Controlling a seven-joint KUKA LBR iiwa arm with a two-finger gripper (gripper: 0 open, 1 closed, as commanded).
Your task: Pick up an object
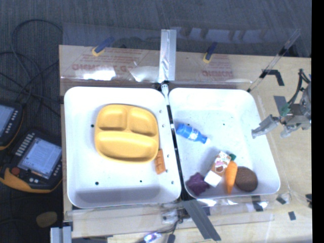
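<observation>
Gripper (292, 119) poised beyond the right rim of the right bin (212, 97), finger state impossible to tell, with blue bottle (191, 133) mid-bin, carrot (230, 175), brown ball (246, 178) and purple toy (197, 183) along its near edge, yellow tray (125, 132) in the left bin (81, 151).

Floor: dark grey carpet (152, 9), black cables (20, 59) looping at left | Bench: pale wood top (293, 186), clear plastic sheet (116, 65) taped along far edge | Left of bench: orange-and-black control pendant (31, 161), screen lit | Light: even, soft glare on plastic.
</observation>
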